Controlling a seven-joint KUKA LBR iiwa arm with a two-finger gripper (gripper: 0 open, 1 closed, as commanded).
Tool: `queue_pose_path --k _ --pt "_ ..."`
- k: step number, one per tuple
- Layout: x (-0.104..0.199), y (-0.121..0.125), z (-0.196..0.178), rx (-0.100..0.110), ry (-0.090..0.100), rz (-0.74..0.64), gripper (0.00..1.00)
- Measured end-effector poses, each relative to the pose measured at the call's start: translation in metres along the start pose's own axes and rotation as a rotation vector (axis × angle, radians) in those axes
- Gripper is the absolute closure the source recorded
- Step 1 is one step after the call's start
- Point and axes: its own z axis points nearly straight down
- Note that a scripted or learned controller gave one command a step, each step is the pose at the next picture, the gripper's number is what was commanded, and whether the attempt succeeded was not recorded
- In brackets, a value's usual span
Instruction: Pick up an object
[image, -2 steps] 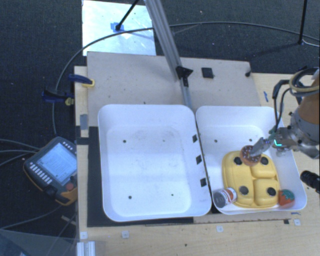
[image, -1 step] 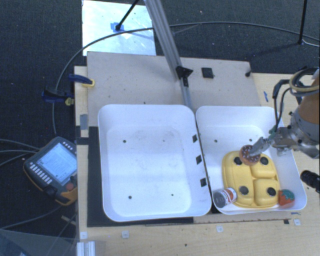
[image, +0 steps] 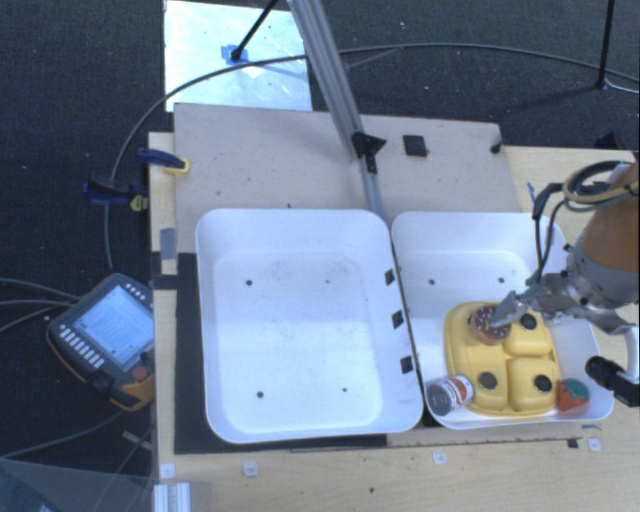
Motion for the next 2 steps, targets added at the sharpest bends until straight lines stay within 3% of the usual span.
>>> queue_pose_path --k 1,2 --pt "0.0071 0.0007 0.0348 -0.016 0.001 -0.005 0.0" --pt "0.0079 0.0036 0.0383 -0.023 0.001 -0.003 0.0"
